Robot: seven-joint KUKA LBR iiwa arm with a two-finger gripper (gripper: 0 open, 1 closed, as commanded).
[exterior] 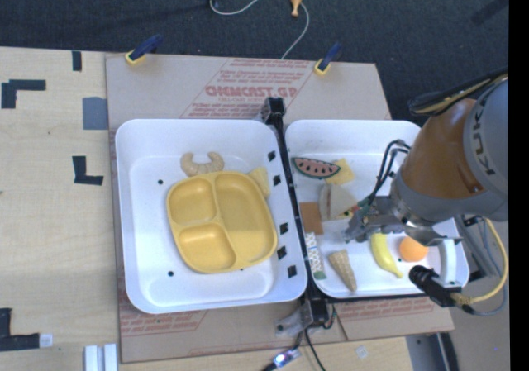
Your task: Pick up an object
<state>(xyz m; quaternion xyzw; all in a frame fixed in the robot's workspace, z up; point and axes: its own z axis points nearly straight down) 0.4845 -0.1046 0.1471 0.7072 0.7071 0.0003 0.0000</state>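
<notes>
Gripper point(360, 225) sits low in the right bin point(355, 131); can't tell its state. Banana point(383, 253) lies just right-below it, long axis running toward the near rim, orange point(412, 249) beside it.

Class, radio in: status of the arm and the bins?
Gripper low in right bin, nothing seen held. Banana beside it. Yellow tray in left bin.

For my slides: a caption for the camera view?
Arm's gripper down in right bin among toy foods; yellow tray sits in left bin.
</notes>
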